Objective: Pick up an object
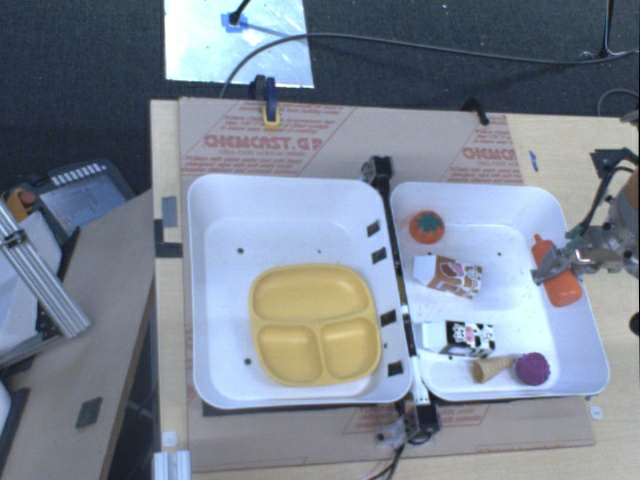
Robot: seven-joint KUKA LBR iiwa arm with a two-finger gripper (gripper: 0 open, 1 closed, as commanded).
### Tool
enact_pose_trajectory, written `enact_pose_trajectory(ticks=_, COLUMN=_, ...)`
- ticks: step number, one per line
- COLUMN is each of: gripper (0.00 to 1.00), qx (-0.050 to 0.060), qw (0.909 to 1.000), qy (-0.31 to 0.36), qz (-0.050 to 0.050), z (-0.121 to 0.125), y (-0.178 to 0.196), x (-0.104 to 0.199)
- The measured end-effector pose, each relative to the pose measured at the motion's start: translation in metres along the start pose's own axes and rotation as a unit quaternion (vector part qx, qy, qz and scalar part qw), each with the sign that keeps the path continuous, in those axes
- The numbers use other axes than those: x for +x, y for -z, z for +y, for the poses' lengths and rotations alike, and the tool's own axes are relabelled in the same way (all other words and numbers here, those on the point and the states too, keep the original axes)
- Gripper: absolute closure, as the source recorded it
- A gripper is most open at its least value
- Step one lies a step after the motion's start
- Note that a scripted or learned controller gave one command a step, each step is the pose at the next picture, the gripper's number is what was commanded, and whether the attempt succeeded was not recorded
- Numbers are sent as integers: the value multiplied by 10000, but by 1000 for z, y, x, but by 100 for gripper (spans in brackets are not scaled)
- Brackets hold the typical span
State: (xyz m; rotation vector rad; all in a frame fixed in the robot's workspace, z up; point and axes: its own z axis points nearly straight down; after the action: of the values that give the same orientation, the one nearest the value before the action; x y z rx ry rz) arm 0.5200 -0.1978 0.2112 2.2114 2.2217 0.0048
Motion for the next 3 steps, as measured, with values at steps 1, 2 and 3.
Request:
enact_pose_trajectory(ticks=1, gripper=100, qx=20, qw=10000, qy=23, qz=18, z=13, y=-8, x=51)
enact_pose_trajectory(ticks=2, gripper=100, qx=18, qw=10000, qy=28, qz=18, z=35, y=-7, x=101)
enact_pose_trajectory(ticks=3, gripper=100, qx=31, qw=10000, qy=23, qz=22, z=35, y=-6, x=154)
